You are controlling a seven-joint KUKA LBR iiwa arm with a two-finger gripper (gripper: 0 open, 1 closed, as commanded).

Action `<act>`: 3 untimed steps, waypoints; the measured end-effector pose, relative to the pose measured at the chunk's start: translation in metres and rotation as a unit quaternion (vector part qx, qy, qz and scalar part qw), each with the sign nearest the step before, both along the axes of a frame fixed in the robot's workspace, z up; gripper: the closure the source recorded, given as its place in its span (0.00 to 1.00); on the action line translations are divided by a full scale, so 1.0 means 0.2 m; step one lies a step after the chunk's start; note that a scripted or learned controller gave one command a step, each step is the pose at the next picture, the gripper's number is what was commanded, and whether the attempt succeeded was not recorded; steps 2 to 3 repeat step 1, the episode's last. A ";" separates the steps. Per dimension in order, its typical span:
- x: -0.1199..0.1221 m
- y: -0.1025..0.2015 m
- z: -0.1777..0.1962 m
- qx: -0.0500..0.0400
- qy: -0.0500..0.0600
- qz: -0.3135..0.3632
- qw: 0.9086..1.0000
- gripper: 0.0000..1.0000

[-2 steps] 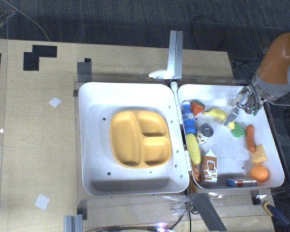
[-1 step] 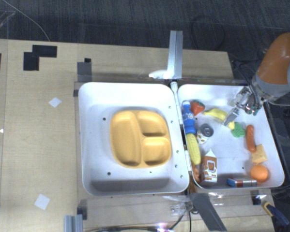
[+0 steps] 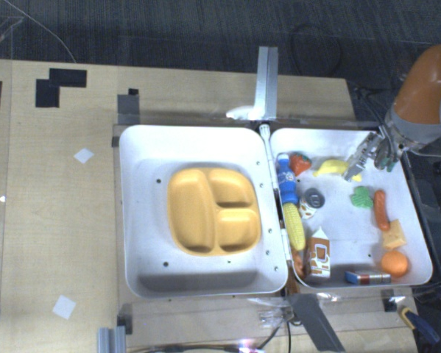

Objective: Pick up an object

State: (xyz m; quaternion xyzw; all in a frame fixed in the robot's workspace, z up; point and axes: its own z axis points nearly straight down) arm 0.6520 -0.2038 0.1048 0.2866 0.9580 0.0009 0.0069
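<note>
the gripper (image 3: pixel 367 157) is hanging over the back right part of the right bin (image 3: pixel 419 230), reaching in from the right under the arm's orange band (image 3: pixel 424 87); its metal fingers are pointing down and to the left, and whether they are spread or closed cannot be told from this angle. nothing is showing between them. just beside the fingertips, a yellow banana (image 3: pixel 330 168) is lying on the bin floor, close to touching them. left of the banana, a small red and orange toy (image 3: pixel 300 163) is sitting near the back left corner. along the bin's left wall, a blue bottle (image 3: pixel 286 182) is lying lengthwise, with a yellow corn cob (image 3: pixel 294 224) lying below it in line. a small round grey piece (image 3: pixel 313 198) is resting beside the corn. toward the middle, a green toy (image 3: pixel 362 197) is sitting, and to its right a red-orange sausage (image 3: pixel 382 209) is lying lengthwise. below the sausage, a tan wedge (image 3: pixel 394 236) and then an orange ball (image 3: pixel 395 263) are sitting near the front right corner. a brown and white carton (image 3: pixel 319 255) is lying at the front left, and a thin blue and red tube (image 3: pixel 367 277) is lying along the front edge. in the left bin (image 3: pixel 143 212), a yellow divided tray (image 3: pixel 213 210) is resting in the middle. both bins are sitting on a pale wooden bench (image 3: pixel 51 219).
</note>
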 end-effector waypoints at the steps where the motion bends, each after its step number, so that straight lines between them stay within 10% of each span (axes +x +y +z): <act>1: -0.02 0.17 0.50 0.001 -0.001 -0.056 0.998 1.00; 3: -0.02 0.17 0.50 0.001 -0.001 -0.056 0.998 1.00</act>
